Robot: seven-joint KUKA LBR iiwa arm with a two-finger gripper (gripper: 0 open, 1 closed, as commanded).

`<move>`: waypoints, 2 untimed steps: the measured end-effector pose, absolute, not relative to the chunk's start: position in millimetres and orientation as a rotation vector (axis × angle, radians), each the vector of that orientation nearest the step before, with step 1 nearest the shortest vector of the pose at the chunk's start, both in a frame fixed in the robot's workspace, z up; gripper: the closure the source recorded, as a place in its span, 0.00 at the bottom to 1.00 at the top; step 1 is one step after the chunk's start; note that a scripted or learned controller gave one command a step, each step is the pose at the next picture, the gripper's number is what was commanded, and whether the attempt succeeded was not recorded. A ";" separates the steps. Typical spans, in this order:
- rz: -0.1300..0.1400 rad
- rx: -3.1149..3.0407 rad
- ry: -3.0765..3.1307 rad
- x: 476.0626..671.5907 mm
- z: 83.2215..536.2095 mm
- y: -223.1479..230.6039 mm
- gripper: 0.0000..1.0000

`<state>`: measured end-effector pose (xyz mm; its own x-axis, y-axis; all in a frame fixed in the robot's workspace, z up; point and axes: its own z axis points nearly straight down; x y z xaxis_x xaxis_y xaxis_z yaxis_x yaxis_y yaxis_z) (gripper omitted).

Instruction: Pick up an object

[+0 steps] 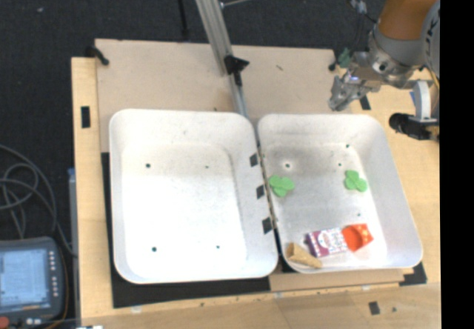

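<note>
Hovering beyond the right bin's (pixel 385 146) far rim, the claw (pixel 342 95) carries nothing; its opening I cannot tell. Approach step — next, descend onto a green piece (pixel 355 181).

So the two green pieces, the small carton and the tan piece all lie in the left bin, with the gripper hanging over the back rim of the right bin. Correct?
Not quite. The camera view shows the two green pieces, the small carton and the tan piece in the right bin, not the left bin. The gripper does hang by the right bin's back rim.

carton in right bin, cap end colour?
Orange-red; the carton body is purple and white. Camera view.
</note>
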<state>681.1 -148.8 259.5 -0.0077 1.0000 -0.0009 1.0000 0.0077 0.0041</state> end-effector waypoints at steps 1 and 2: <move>-0.001 2.217 2.227 665.5 247.5 -103.0 1.00; -0.001 2.217 2.228 647.4 237.2 -52.7 1.00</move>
<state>647.4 -52.7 237.2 -0.0051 1.0000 0.0005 1.0000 0.0051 -0.0013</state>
